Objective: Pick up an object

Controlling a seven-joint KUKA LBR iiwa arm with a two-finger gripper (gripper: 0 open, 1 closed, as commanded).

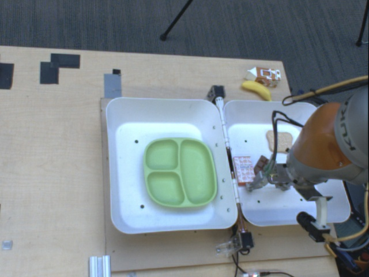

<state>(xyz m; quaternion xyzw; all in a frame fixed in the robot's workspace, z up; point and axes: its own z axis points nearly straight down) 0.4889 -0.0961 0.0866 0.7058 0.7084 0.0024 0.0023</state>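
Far left of the claw, a green 3-compartment plate (180, 172) lies in the left bin (124, 172). Just left of the claw, a small red-and-white packet (243, 169) lies flat in the right bin (271, 212). The claw (258, 180) hangs low over that bin; its opening cannot be told. Beyond it lies a tan slice (279, 139), farther off a banana (256, 89).

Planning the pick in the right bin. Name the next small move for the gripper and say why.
Probably a short descent onto the red-and-white packet. The gripper sits at the packet's right edge in the right bin, and nothing shows between its fingers. The packet is the nearest object; the toast slice lies farther back.
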